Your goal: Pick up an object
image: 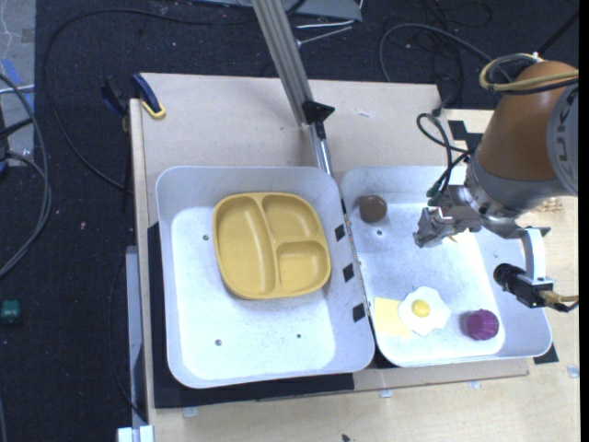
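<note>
Looking down from the fixed camera, two shallow white bins are seen side by side on the bench. The left bin [184, 339] carries a yellow divided plate [272, 245], moulded in smooth plastic with three rounded compartments. The right bin [460, 274] carries four small items: a brown ball [372, 209] near its far left corner, a yellow cheese slice [386, 316] at its near left edge, a fried egg [422, 311] lying just beside and partly over the slice, and a purple ball [480, 324] near the near right corner.

The gripper [431, 230] is held above the middle of the right bin, apart from all four items. Nothing is seen between its fingers; whether the jaws are spread or pressed together cannot be told from this angle.

No single item is named by the task, so any of the four may be taken. All are judged to be light toy pieces. The brown ball, nearest the gripper, appears round, matt and probably firm; it is judged liable to roll, so a hold across its widest part is advised. The purple ball looks ridged, which should offer better purchase. The egg is flat with a raised glossy yolk and is judged slippery; its edge lies low against the bin floor. The slice is thin and flat, and is judged the hardest to grip.

A grey metal pole [285, 49] crosses the far side of the bench.
</note>
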Tool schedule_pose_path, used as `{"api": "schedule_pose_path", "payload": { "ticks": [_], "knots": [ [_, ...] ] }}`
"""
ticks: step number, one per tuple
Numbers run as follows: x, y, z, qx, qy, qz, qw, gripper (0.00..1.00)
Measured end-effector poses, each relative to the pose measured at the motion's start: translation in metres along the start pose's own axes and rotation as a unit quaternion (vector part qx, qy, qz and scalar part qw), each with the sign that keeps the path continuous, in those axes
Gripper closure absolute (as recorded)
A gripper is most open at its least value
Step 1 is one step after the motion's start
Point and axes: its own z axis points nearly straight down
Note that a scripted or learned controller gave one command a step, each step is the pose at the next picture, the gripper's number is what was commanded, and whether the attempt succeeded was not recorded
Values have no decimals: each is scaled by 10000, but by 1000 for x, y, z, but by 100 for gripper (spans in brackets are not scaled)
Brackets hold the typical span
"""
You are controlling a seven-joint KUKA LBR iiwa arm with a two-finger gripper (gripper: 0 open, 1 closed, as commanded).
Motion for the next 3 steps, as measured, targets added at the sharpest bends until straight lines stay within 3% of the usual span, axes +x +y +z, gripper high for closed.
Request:
{"api": "schedule_pose_path", "payload": {
  "ticks": [2, 3],
  "knots": [
    [105, 2, -3, 14, 12, -31, 10000, 100],
    [156, -15, -4, 19, 9, -29, 10000, 100]
  ]
}}
